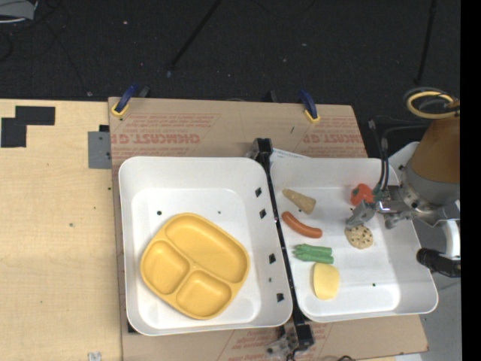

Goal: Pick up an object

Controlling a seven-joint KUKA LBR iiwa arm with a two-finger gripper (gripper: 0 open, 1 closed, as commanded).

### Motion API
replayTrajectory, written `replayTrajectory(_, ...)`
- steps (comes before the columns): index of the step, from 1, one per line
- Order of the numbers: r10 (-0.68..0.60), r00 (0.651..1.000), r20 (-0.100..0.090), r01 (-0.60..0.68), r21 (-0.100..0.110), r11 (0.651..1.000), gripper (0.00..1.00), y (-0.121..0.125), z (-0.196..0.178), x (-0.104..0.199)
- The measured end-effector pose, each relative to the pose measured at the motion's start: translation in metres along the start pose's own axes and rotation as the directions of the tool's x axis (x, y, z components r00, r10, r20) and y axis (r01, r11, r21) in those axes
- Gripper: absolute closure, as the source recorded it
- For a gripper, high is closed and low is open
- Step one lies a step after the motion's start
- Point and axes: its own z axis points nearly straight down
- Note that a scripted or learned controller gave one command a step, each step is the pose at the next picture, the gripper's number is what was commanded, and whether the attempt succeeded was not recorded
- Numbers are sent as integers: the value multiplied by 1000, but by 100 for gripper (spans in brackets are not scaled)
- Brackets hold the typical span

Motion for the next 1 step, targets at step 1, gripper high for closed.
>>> replayTrajectory(1,1,1000,1,-1,-4,1000,100,1,-12,-1)
